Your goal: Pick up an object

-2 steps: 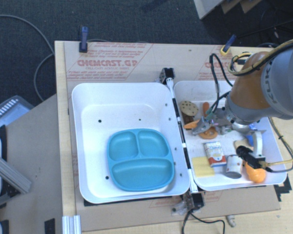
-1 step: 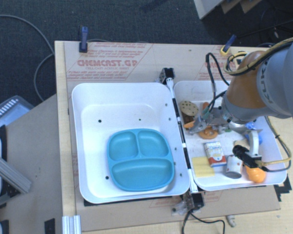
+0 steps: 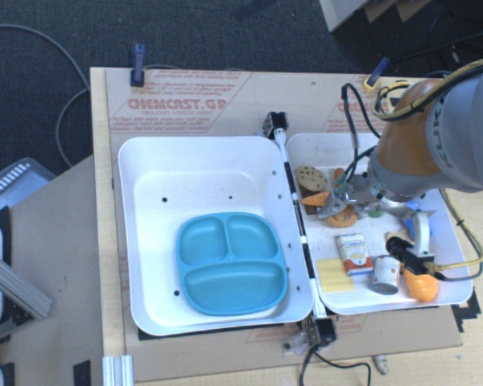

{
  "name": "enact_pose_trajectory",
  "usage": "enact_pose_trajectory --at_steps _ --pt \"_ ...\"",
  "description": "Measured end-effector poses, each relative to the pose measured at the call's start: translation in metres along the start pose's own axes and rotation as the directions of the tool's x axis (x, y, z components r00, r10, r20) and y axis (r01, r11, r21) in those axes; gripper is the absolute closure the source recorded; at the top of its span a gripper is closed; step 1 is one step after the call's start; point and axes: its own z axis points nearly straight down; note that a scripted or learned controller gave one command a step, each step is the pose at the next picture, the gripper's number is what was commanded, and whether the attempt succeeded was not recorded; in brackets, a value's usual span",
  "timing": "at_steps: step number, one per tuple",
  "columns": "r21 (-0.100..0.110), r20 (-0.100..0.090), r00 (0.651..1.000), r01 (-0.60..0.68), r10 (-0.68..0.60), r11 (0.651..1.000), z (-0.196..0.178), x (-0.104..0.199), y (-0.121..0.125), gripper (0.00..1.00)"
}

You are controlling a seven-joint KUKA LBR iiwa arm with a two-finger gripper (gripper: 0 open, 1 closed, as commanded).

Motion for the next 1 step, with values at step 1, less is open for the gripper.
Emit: enact_pose_trajectory --at_steps 1 --pt "0.001 -0.001 1.000 0.001 -0.001 1.000 -0.0909 0.0607 -0.0079 1.00"
